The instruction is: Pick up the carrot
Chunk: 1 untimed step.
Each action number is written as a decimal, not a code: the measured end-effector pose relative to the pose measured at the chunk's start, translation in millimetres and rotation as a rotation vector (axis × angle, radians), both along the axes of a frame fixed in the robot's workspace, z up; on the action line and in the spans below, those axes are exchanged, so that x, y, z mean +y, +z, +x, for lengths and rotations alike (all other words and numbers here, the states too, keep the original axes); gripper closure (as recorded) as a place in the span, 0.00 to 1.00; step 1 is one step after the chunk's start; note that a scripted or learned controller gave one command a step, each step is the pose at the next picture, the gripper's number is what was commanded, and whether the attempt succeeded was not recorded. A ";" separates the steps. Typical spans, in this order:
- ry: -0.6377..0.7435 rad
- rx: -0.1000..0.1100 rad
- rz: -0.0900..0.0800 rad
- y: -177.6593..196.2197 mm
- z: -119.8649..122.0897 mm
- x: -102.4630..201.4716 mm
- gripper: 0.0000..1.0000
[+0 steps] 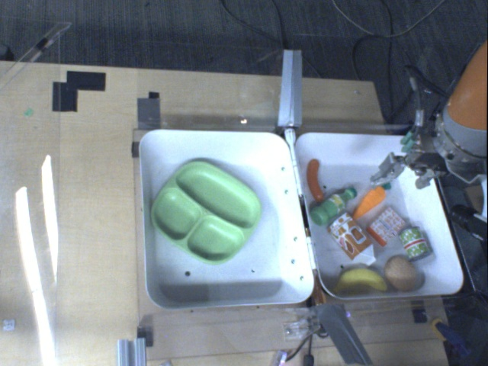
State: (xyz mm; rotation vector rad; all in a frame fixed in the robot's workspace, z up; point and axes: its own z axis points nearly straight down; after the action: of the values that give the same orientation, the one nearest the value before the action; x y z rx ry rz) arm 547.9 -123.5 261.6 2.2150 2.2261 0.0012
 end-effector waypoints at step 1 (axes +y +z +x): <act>0.026 0.000 0.000 -91.5 -10.3 4.3 0.00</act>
State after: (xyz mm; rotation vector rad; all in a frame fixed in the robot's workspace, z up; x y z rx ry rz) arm 537.6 -119.2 170.1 2.1861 2.2551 0.0011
